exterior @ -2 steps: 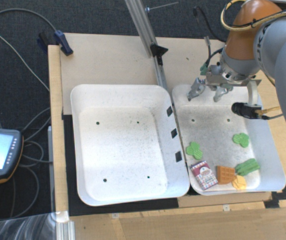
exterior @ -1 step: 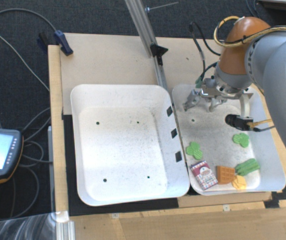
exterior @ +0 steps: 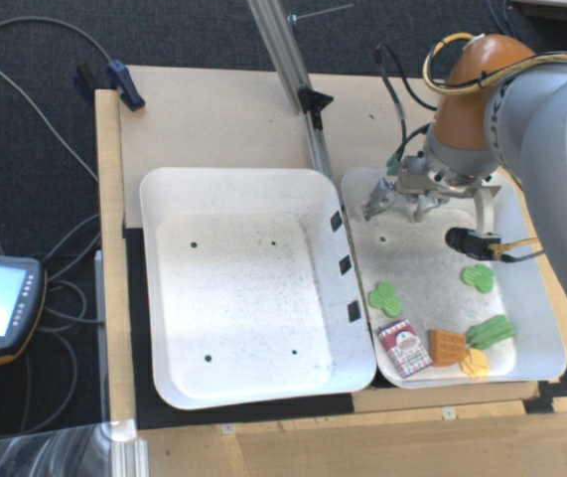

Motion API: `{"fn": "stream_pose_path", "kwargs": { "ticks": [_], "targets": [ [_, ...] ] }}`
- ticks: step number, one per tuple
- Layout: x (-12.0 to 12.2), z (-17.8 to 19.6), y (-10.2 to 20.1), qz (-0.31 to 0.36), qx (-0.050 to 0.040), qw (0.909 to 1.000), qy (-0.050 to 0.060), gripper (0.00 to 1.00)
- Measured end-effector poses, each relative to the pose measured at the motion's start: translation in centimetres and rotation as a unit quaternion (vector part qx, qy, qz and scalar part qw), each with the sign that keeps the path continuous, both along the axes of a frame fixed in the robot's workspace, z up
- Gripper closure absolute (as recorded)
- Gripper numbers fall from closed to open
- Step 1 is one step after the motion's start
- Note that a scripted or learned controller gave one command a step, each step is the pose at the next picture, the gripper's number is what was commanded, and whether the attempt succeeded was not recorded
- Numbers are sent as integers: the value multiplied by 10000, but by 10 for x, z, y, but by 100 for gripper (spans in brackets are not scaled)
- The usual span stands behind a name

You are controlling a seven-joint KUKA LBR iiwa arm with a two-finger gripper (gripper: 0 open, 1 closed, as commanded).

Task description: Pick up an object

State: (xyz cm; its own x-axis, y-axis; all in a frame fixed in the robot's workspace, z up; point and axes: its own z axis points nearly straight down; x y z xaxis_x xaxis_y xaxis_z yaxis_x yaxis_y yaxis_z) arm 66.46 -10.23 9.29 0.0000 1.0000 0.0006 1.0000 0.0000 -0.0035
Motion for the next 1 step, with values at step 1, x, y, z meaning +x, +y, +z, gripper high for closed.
{"fn": "stream_pose_path", "kwargs": {
  "ticks": [1],
  "targets": [
    [1, 12, 1, 1, 4, 10000, -18, 100]
  ]
}}
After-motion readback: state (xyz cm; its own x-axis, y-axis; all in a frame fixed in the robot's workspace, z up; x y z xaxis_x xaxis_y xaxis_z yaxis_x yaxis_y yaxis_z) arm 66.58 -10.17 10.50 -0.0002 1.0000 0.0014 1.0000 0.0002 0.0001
